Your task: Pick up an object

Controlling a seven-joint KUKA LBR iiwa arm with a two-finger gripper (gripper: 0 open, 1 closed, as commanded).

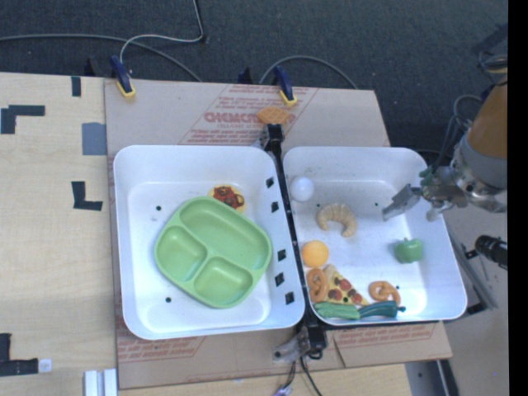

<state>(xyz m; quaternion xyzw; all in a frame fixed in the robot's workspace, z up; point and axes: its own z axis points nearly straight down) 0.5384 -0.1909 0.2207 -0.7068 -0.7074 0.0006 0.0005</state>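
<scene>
Front edge of right bin: green-and-teal bean pod thing (356, 310) lying along the front wall, pizza slice toy (327, 285) just behind it, little pretzel (383, 290) to the right of those
Right bin (363, 157): white, shallow, holds most of the toys
Orange ball (314, 254): near the divider, touching the top of the pizza slice
Croissant (337, 216): mid bin, on its own
White ball (301, 189): back left corner, up against the divider
Green pepper-ish toy (407, 251): right side of the bin, below the tool and clear of it
Tool (408, 200): hanging over the right edge of the right bin, nothing between its fingers as far as anyone can see; open or closed, can't tell from this angle
Left bin (132, 221): green divided plate (214, 252) sitting tilted in it, small red-and-yellow toy (227, 195) just behind the plate
Table (49, 221): pale wood, with cardboard under both bins
</scene>
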